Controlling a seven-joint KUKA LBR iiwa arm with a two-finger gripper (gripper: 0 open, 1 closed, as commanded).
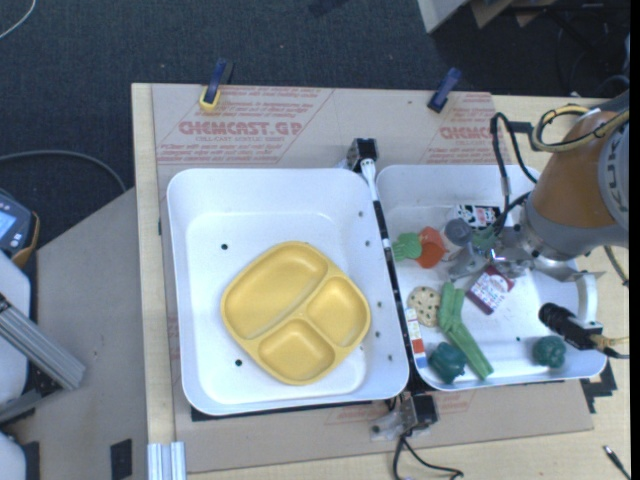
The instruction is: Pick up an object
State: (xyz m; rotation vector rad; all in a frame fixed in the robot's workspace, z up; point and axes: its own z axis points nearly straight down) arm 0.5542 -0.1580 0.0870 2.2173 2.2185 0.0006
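Cardboard-covered bench [300, 118] bears two white bins [200, 268] above dark carpet [150, 18].

Two white bins [190, 203], one yellow tray [296, 311], two blue clamps [214, 83].

The right bin [560, 368] holds a small clutter. A green leafy piece [406, 246] lies beside an orange one [431, 248] near the divider. A speckled cookie [424, 304] sits below them, touching long green strips [462, 330] that slant toward a dark green lump [447, 361]. A red-and-white packet [489, 290] lies mid-bin, and another dark green lump [548, 349] near the front rim.
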